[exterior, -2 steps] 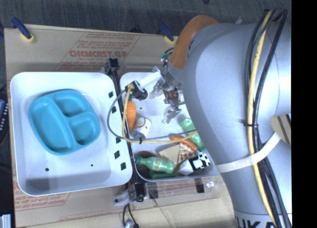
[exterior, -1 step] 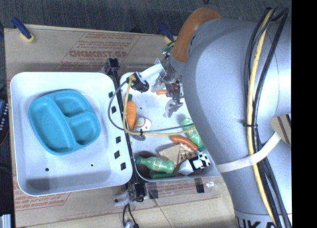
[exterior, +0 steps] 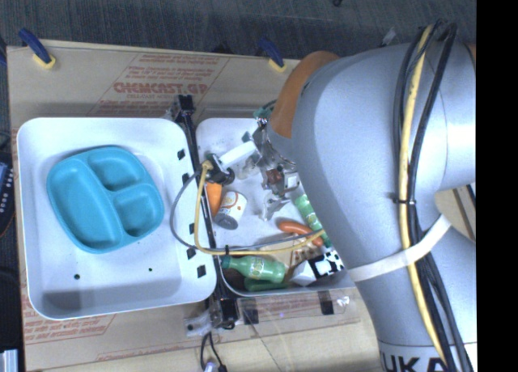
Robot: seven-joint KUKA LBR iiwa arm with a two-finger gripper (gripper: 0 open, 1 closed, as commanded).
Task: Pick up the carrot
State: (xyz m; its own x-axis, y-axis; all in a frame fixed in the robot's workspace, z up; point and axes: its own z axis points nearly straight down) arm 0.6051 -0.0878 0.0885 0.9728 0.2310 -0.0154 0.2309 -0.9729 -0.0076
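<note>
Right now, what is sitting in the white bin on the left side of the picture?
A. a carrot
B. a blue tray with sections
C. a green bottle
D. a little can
B, because the blue tray with sections lies in the left white bin, while the green bottle lies in the other bin by the arm.

Two white bins: left bin (exterior: 32,200), right bin (exterior: 217,132). One blue divided plate (exterior: 104,196). One green bottle (exterior: 257,272). Two orange carrot-like pieces (exterior: 213,194) (exterior: 293,227). One small can (exterior: 229,209). Two blue clamps (exterior: 36,47) (exterior: 270,52).
</note>
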